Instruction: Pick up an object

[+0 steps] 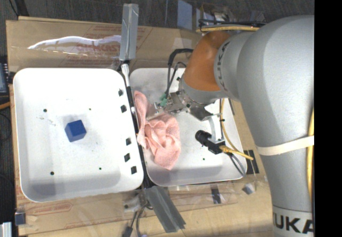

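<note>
The gripper (166,103) hangs low in the right bin (214,169), just above a crumpled pink cloth (159,135) lying against that bin's left wall; its state cannot be told. A blue cube (75,130) sits in the left bin (32,123).
</note>
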`<state>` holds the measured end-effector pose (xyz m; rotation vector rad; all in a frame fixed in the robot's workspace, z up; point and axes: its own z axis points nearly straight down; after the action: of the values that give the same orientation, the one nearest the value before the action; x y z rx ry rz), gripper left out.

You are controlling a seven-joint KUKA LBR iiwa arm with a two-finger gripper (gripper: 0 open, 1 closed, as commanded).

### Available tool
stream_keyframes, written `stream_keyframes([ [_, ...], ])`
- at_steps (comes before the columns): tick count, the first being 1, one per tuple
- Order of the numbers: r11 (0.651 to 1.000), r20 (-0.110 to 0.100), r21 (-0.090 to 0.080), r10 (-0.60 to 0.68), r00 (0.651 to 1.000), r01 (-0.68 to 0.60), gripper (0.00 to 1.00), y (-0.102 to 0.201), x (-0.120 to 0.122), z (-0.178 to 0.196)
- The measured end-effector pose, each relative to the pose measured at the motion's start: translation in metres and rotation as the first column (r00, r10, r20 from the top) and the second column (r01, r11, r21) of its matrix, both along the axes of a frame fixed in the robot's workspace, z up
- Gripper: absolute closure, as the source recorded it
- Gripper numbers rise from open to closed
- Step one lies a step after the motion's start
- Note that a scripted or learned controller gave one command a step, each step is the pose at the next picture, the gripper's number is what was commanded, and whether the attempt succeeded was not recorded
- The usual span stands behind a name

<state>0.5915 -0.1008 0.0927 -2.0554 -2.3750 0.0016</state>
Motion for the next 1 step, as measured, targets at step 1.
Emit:
stream_keyframes([
  [1, 1.0, -0.002, 0.0, 0.003, 1.0, -0.003, 1.0, 0.0001, -0.0001, 0.0097],
])
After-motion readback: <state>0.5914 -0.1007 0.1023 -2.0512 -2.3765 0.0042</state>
